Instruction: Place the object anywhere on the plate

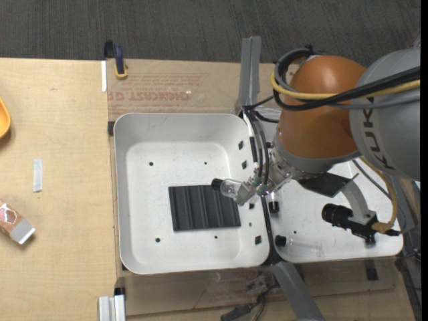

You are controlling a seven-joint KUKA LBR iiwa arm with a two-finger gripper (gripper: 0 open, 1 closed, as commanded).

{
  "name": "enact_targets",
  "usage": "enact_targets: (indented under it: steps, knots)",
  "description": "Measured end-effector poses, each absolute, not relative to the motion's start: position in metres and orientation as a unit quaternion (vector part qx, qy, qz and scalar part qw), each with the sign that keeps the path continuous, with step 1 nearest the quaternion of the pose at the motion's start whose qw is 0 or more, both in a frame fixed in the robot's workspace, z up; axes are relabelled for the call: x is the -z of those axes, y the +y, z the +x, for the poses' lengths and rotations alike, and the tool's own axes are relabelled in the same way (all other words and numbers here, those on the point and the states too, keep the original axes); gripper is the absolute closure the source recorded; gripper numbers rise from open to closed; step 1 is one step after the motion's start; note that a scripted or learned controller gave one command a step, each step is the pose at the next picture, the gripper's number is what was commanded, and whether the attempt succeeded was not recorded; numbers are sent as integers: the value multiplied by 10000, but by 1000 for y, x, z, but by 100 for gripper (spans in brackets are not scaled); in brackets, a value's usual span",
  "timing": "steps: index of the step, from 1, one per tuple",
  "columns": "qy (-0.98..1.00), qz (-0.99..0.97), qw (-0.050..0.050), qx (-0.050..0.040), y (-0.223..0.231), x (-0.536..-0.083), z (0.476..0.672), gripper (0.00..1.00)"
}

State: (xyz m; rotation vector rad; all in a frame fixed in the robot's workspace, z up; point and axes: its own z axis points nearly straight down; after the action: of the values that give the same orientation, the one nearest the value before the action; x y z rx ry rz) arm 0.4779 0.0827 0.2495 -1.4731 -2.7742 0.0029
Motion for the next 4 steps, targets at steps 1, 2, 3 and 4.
enact_targets:
  steps: [1,2,3,4]
  knots:
    - [-8830,-4693,2,-9,82,-250,478,0]
    - [-8827,-4699,3,-18,81,-258,479,100]
    - [-9291,-3699,7,-12,101,-258,478,100]
    - [-9292,-3697,7,-12,101,-258,478,0]
